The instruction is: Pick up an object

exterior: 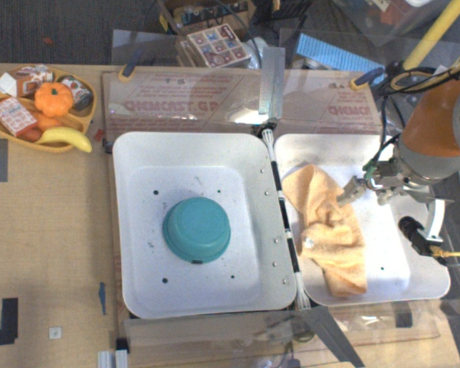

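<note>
From above, the gripper (351, 192) hangs low over the right bin (422, 278), fingertip touching the upper right edge of the crumpled orange cloth (330, 228) by that bin's left wall; whether its fingers are parted or clamped I cannot tell. A teal bowl (197, 229) sits upside down mid left bin (138, 167), likely an alternative target

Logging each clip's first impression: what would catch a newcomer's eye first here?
The teal bowl lies upside down in the middle of the left bin. A crumpled orange cloth sprawls across the right bin, with the gripper at its upper right edge. A yellow dish of toy food sits at far left.
</note>
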`<action>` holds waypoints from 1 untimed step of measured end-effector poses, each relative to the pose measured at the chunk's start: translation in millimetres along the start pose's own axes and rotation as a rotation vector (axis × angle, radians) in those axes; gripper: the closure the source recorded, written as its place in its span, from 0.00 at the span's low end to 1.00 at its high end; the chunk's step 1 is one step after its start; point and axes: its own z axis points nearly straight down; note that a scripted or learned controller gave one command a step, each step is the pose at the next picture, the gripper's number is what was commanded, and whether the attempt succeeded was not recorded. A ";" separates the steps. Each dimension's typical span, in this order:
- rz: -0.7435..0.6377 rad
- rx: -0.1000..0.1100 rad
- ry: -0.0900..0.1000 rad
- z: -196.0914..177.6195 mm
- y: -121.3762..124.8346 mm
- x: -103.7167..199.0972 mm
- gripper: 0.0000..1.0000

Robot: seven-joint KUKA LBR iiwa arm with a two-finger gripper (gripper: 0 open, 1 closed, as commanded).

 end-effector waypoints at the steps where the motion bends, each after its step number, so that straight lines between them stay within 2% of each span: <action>1: -0.108 -0.010 -0.001 29.2 -30.6 6.9 0.00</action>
